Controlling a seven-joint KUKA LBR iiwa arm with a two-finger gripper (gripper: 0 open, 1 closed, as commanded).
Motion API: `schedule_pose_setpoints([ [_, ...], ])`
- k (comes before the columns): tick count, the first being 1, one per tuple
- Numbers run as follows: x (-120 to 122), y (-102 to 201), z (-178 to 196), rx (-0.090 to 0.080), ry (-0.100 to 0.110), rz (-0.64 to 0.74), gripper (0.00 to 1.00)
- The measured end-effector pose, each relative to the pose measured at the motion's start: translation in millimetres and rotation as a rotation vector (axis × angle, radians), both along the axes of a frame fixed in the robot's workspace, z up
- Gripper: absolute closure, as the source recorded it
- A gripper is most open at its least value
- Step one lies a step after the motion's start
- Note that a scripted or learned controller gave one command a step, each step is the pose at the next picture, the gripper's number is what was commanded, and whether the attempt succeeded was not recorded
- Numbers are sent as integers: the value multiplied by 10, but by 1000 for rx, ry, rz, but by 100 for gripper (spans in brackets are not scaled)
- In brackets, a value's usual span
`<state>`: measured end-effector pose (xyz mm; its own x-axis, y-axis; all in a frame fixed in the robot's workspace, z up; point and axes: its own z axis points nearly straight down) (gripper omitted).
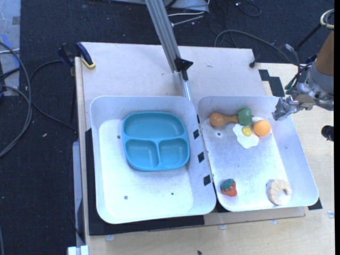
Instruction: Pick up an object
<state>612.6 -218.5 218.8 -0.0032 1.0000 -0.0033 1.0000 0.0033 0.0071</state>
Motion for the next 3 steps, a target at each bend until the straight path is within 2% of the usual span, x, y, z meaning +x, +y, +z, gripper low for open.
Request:
schedule_pose_setpoints([
  [1,14,-1,424,1,0,1,100],
  [2,-148,513,492,5,7,3,100],
  [3,-364,1068,376,4,10,3,100],
])
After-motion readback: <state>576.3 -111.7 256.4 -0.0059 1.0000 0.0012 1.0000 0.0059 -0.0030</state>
